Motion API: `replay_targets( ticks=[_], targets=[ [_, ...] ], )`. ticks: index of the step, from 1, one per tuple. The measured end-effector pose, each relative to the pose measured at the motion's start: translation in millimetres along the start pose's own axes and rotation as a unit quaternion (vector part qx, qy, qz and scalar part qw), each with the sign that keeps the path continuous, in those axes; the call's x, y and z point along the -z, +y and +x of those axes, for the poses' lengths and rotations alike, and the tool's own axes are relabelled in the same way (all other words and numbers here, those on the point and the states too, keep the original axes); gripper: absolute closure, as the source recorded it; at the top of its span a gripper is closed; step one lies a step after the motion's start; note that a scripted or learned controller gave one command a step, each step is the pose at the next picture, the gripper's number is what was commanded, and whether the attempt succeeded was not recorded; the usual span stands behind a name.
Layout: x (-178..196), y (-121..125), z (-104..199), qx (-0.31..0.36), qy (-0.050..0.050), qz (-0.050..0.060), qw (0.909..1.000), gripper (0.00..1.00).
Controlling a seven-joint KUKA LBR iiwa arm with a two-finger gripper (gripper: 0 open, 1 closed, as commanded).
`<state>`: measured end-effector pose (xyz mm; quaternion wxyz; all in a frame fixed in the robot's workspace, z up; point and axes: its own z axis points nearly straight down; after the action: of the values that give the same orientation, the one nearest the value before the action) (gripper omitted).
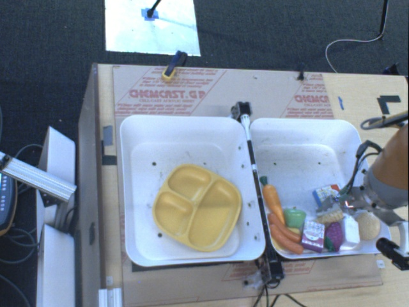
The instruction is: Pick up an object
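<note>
Gripper (350, 204): low in right bin (300, 133), finger spread indiscernible | Toy pile (313, 226): beside and beneath gripper, partly hidden; small items hard to identify | Carrots (276, 213): to its left | Yellow tray (197, 206): left bin, well apart | Arm (390, 171): cut off at frame edge

Plate (197, 206) in left bin (137, 133) — toy food (300, 226) crowds right bin's (307, 133) near edge.
</note>
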<state>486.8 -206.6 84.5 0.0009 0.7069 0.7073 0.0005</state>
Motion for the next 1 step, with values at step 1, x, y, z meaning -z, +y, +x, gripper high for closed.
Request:
replay_targets(
  ticks=[1],
  targets=[
    [10.6,1.5,0.2,0.0,0.0,-0.002,1.0,1.0]
  ],
)
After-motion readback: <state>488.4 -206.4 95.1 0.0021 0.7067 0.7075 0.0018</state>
